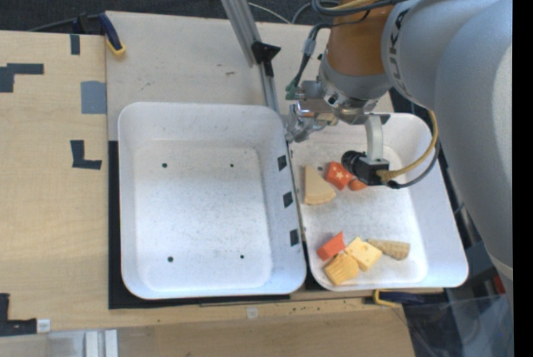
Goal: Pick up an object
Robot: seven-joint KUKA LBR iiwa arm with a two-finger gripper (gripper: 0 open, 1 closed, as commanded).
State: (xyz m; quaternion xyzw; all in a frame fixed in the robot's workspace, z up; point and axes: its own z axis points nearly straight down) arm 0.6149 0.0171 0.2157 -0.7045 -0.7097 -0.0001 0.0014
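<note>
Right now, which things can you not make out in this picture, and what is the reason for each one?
- Gripper: the camera view is too blurred to show if the fingers are open or shut.
- Red piece: its right side is covered by a black part of the arm.
- Right bin: its far end is hidden by the arm.
- Tan wedge, yellow blocks: too small to identify.

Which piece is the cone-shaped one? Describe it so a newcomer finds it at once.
Start at the right bin, the one the arm reaches over. Along its near edge lies a cluster of small pieces; the cone is the rightmost, pale tan and tapered, lying beside the yellow block.
</note>
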